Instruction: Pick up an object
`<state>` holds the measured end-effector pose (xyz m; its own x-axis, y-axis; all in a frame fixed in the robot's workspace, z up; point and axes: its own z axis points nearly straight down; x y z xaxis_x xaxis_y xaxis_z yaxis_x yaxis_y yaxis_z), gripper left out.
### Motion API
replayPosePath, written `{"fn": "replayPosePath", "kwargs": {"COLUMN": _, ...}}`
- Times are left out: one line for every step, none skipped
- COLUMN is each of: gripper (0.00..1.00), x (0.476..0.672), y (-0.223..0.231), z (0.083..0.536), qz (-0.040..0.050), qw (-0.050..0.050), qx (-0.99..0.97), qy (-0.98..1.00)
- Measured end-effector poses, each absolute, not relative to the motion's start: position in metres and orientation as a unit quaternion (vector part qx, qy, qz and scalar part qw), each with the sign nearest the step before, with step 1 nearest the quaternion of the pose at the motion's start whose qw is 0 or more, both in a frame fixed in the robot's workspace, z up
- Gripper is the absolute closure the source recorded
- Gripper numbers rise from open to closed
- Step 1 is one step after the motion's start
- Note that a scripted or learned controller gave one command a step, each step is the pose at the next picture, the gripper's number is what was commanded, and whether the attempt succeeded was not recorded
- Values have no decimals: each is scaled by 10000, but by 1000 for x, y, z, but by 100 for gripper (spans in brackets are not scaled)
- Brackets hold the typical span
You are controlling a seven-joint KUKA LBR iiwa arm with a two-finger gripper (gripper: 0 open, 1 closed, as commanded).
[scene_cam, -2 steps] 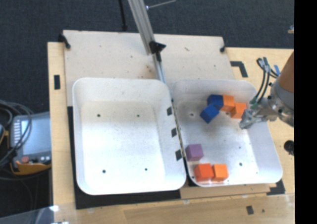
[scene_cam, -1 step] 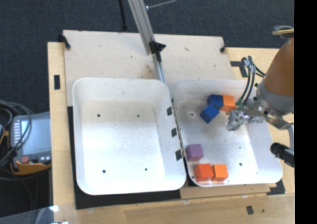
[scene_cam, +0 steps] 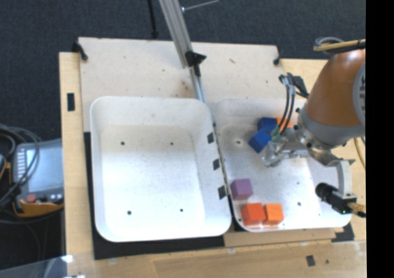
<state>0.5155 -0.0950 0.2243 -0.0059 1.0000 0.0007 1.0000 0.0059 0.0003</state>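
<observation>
The left bin (scene_cam: 154, 166) has lots of room. In the right bin (scene_cam: 301, 175), blue blocks (scene_cam: 263, 134) sit just beside the gripper (scene_cam: 274, 157). I cannot tell its grip. Purple block (scene_cam: 241, 188) and orange blocks (scene_cam: 261, 213) sit near the front edge.

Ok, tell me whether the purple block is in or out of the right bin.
In. The purple block lies on the right bin's floor by its left wall, above the orange blocks.

Arm (scene_cam: 335, 95) reaching from right, tool (scene_cam: 274, 155) lowered
</observation>
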Motion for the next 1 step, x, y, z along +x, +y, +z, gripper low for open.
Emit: {"fn": "replayPosePath", "kwargs": {"gripper": 100, "x": 518, "y": -40, "z": 237, "qz": -20, "qw": -7, "qx": -7039, "qy": -7102}}
